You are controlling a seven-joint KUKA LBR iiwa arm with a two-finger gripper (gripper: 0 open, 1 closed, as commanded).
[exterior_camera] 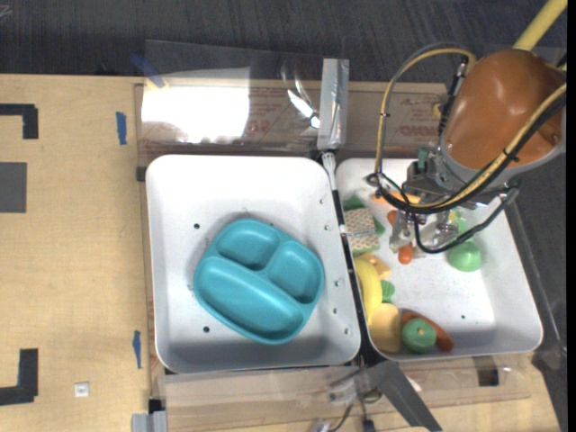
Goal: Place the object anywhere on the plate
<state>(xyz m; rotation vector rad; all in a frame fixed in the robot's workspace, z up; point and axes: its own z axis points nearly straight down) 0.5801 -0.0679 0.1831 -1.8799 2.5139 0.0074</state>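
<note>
The plate [259, 280] is teal, with three compartments, and lies a little askew in the middle of the left bin [171, 196]; nothing rests on it. Everything else sits to the plate's right, past the rim the two bins share.

In the right bin [513, 268], the gripper [416, 238] hangs low, up and to the right of the plate, under the orange band [500, 106] and a loop of black cable [396, 178]. Whether its fingers are spread or closed cannot be told, as wrist and cables crowd them. A small orange piece [406, 256] lies just below the gripper; whether they touch cannot be told.

Closest to the plate, along the shared rim, lie a patterned packet [361, 232], then a banana [368, 277], then a yellow fruit [385, 324] toward the near edge. Beside the yellow fruit is a round green toy [418, 333] touching an orange piece [444, 338]. Farther from the plate, right of the gripper, sits a pale green object [466, 259].
</note>
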